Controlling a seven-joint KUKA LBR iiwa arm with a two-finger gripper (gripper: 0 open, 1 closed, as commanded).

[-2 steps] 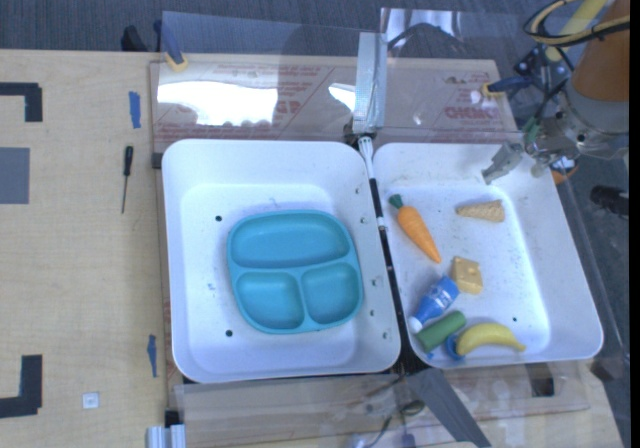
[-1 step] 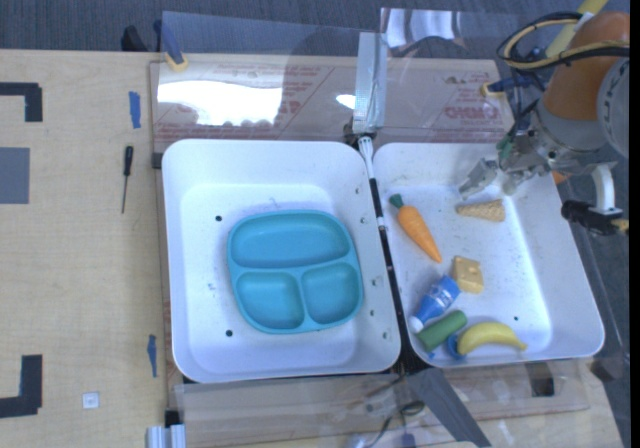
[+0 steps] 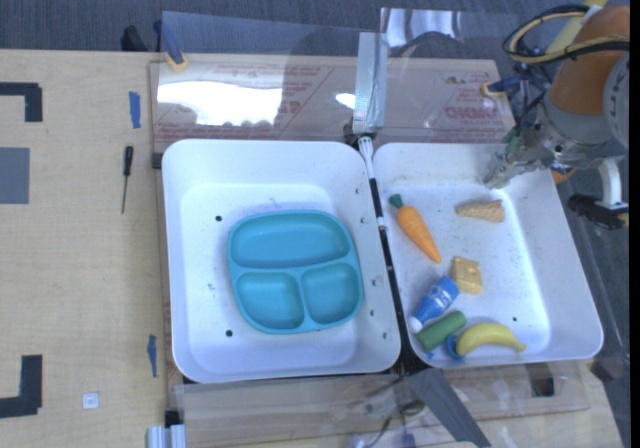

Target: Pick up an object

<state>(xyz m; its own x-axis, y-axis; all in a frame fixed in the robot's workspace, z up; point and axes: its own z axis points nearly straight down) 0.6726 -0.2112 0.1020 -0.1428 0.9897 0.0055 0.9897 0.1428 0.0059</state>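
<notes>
A grey arm (image 3: 590,86) with an orange band reaches in from the right, its gripper (image 3: 503,168) poised at the back right corner of the right bin (image 3: 570,266), just above the bin's rear rim; the pictures do not settle how the pincer is set, and nothing is seen between its tips. The nearest object, a tan wedge (image 3: 481,209), lies just below and left of the gripper on open white floor. A toy carrot (image 3: 414,228) lies aslant close to the divider between the two bins, with bare floor between it and the wedge. A small yellow block (image 3: 466,274) sits near the bin's middle. Crowded against the front rim are a blue-and-white tube (image 3: 435,301), a green piece (image 3: 441,329) touching it, and a toy banana (image 3: 487,338) just beside the green piece; a small blue shape under the banana's left end is too hidden to name. The right half of the bin floor lies open. The left bin (image 3: 190,236) holds a blue compartment tray (image 3: 294,269) in its middle. Clear upright panels (image 3: 260,86) stand behind both bins, their glare blurring what lies behind. Yellow and black cables (image 3: 545,31) loop above the wrist, partly cut off at the top edge.
</notes>
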